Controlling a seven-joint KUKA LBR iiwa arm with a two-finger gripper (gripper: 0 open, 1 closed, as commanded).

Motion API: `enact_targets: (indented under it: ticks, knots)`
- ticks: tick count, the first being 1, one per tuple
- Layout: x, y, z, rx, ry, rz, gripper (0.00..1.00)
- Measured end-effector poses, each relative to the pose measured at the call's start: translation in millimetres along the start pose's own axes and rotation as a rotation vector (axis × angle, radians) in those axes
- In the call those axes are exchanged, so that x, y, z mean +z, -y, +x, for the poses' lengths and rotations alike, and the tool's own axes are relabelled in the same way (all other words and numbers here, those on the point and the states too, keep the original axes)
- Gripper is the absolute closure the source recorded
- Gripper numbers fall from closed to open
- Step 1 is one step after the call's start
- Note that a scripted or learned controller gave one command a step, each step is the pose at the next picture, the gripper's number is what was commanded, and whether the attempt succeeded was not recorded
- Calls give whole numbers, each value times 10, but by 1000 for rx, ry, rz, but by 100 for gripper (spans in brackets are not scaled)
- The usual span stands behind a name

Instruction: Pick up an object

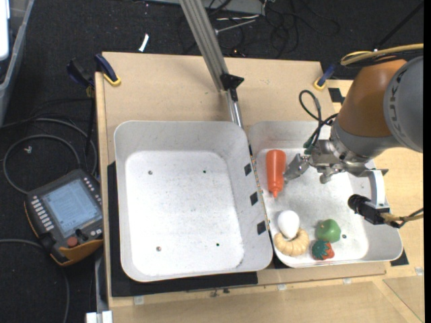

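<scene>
Just right of the orange carrot, the claw hangs low over the right bin, and its fingers seem a little apart with nothing between them, so it is released. Its tip is very near the carrot, but it is not possible to tell if they touch. This carrot lies upright in the picture along the left wall of the right bin. Near the front wall of the same bin there is a white egg, a pale yellow croissant-like piece touching it, a green apple and a small red strawberry just beside the apple. On the wooden desk, the left bin sits beside the right one.
</scene>
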State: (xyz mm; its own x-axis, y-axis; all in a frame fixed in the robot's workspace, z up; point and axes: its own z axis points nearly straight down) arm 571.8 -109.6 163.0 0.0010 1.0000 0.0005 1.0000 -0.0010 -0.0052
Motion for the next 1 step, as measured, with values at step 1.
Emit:
enact_targets:
  ticks: [1]
  knots:
    - [548, 3, -28, 2, 3, -13, 0]
